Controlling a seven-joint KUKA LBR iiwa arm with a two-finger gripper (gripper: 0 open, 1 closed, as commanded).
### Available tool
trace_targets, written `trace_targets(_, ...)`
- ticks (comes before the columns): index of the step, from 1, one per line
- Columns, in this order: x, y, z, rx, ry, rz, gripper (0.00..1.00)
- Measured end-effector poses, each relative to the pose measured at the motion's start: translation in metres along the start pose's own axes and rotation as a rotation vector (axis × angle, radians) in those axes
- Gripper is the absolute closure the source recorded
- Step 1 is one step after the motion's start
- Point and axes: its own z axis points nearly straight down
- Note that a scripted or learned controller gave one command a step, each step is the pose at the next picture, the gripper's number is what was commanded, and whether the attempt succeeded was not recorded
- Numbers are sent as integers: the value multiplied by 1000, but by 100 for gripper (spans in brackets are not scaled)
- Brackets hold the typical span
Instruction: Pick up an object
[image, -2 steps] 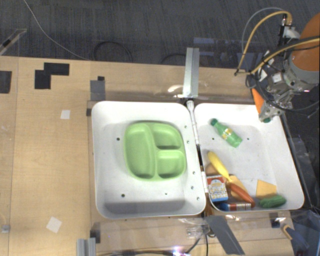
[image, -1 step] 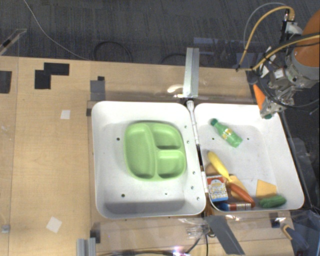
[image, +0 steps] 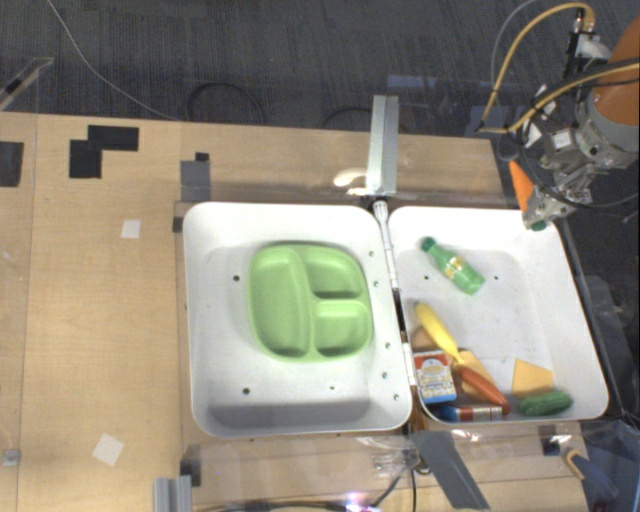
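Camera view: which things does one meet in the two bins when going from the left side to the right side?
Green divided tray in the left bin → banana → green bottle → cheese wedge, these three in the right bin. The gripper hangs at that bin's far right corner.

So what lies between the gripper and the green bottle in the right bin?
Just bare white bin floor, seen in the camera view, between the gripper at the top right corner and the green bottle.
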Motion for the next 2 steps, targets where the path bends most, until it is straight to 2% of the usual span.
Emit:
trace_targets(1,-30,11,7,-41,8,-57,100)
trace_targets(2,-31,8,-7,-31,7,-53,100)
